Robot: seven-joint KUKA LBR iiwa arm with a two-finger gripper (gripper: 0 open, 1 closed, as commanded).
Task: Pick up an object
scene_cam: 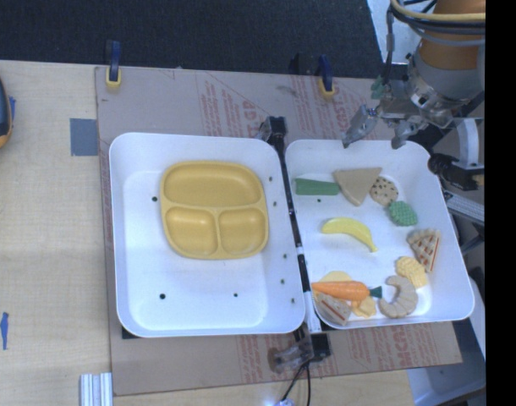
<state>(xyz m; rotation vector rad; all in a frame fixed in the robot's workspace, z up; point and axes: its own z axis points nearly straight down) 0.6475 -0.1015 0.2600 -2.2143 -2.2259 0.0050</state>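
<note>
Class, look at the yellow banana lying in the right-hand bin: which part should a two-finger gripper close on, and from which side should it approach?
Grip the banana across its thick middle, coming straight down from above. It lies flat and apart from its neighbours, and its narrow curved body would probably fit between the open gripper fingers, set crosswise to its length.

Bench [46,227] w/ cardboard sheet [233,100], two white bins [127,227] on it

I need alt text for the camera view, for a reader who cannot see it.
An open pincer hovers over the far edge of the right bin of toy foods, including a banana and carrot. The left bin holds a yellow divided plate.
</note>
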